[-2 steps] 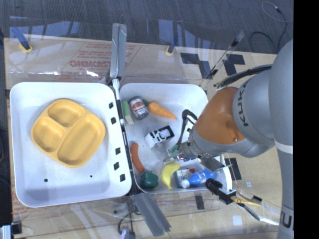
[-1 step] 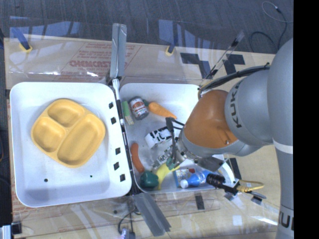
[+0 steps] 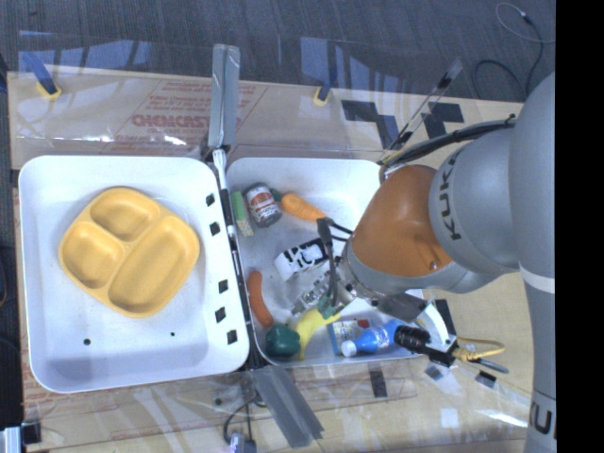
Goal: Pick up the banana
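The pincer [image 3: 319, 302] sits low in the right-hand bin [image 3: 283, 173], at the end of the grey arm [image 3: 491, 206] whose orange band [image 3: 401, 223] bulges above and to the right of it. Its metal parts crowd together over the clutter, and whether it is wide, narrow or closed on anything cannot be told from this angle. The banana [image 3: 316, 325] lies just below the pincer, a short yellow piece that seems to touch or nearly touch the tips, though contact is not certain. Lower left of the pincer, against the banana's end, rests a dark green round fruit [image 3: 282, 341]. Directly left of the pincer lies an orange-red sausage shape [image 3: 256, 293], close to the bin's left wall. Up and to the left of the pincer stands a small can [image 3: 262, 205] with a dark label, and beside that, straight above the pincer, lies a carrot [image 3: 303, 207]. A white packet with black markings [image 3: 300, 257] sits just above the pincer. To the lower right of it lies a blue and white bottle [image 3: 363, 338], partly under the arm. Far to the left, in the other bin [image 3: 38, 253], well apart from the pincer, rests a yellow divided plate [image 3: 130, 250] with three compartments.
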`<state>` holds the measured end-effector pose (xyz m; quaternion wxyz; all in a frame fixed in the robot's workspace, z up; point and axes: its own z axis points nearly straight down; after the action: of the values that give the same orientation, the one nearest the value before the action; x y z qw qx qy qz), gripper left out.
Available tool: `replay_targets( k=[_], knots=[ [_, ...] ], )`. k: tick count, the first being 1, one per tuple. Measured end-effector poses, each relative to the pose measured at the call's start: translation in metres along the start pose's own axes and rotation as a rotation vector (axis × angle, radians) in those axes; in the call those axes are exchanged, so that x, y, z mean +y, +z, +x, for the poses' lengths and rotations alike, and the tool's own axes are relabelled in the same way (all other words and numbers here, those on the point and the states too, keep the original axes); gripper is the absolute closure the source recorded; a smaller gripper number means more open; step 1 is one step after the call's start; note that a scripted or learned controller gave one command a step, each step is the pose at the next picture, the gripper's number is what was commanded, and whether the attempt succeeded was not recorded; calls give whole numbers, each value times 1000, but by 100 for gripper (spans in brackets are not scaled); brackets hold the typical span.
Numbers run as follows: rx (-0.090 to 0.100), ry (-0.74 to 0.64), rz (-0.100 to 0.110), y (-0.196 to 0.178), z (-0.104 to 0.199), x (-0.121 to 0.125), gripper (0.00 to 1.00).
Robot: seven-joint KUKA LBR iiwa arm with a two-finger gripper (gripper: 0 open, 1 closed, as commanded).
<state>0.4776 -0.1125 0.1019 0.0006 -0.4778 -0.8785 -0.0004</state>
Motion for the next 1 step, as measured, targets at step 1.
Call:
replay_targets(
  k=[1],
  knots=[
    [-1,0,0,0,0,0,0]
  ],
)
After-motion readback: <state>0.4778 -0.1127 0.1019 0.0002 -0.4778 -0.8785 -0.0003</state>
